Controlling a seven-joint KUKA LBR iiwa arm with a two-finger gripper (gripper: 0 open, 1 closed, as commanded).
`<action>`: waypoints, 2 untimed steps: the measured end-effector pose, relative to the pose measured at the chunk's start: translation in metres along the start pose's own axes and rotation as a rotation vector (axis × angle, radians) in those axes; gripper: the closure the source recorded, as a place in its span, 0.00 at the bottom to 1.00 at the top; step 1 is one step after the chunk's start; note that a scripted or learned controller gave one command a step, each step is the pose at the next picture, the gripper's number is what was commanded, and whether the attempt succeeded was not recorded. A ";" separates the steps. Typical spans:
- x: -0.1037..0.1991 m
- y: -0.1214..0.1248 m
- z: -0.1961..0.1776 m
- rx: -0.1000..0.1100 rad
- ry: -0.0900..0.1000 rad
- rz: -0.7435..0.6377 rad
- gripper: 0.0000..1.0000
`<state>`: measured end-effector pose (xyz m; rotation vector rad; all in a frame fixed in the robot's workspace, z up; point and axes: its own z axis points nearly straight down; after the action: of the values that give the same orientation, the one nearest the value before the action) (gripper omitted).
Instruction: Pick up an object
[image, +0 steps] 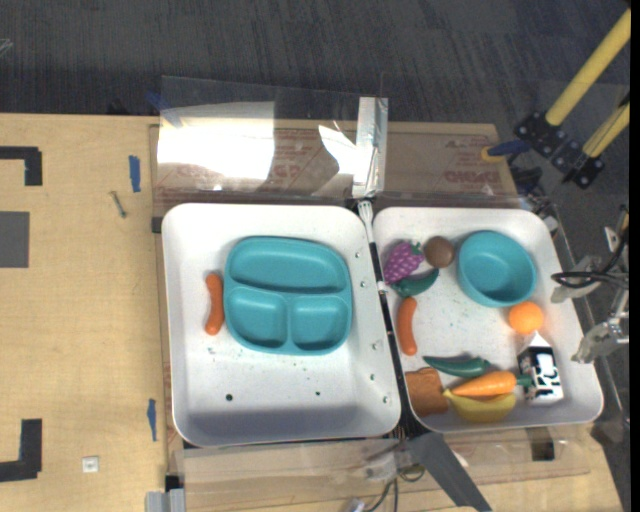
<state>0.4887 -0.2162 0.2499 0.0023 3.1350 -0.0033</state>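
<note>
The left bin holds a teal divided plate with an orange sausage lying beside its left edge. In the right bin sit a teal bowl, purple grapes, a brown ball, a green leaf-shaped piece and a second orange sausage. An orange fruit rests below the bowl. Along the near edge lie a green pod, a carrot, a yellow banana, a brown bread piece and a black-and-white carton.
A clear plastic sheet and cardboard stand behind the bins. Cables and a metal bracket hang just outside the right bin's right rim. Yellow rods cross the top right corner. Wooden bench surface spreads to the left.
</note>
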 end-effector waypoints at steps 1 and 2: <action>0.002 -0.007 0.137 0.006 -0.013 -0.207 0.00; -0.002 0.005 0.142 0.017 -0.012 -0.247 0.00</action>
<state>0.4921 -0.2112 0.1077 -0.3825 3.0994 -0.0314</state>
